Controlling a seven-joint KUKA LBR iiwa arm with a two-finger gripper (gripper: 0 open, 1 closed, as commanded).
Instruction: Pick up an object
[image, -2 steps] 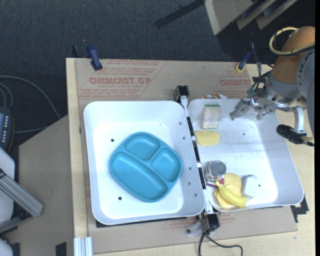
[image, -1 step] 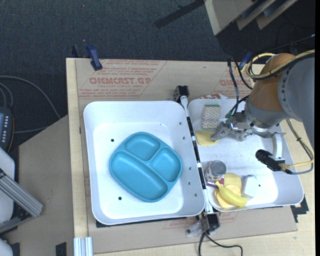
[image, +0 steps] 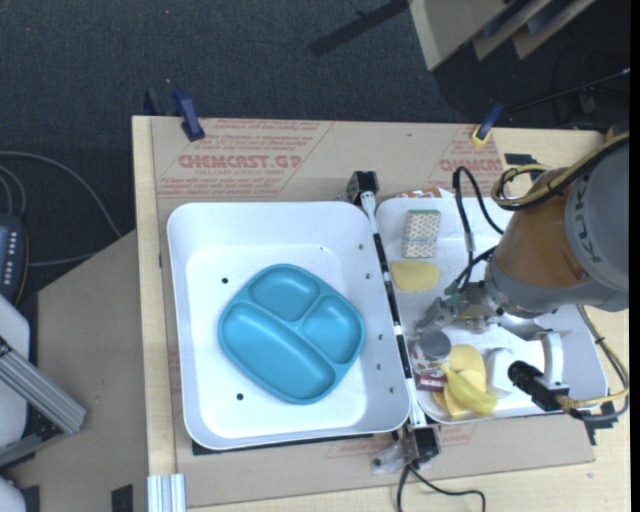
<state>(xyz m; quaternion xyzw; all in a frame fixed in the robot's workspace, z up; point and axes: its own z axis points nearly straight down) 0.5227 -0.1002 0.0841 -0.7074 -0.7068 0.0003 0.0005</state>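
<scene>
Reach step, no grasp yet as far as I can judge. Candidate objects sit in the right bin: a yellow banana-like toy at about 5 o'clock of frame centre, a grey disc touching it on its 10 o'clock side, a pale yellow block and a patterned packet further up toward 1 o'clock. Gripper is low over the bin, between block and disc; can't tell whether it's spread or pinched, the wrist hides it. Next move: settle on one item, likely disc or banana, centre over it, descend straight, close. Clutter is tight, so side contact is a risk. Left bin holds one blue divided plate, lying flat.
</scene>
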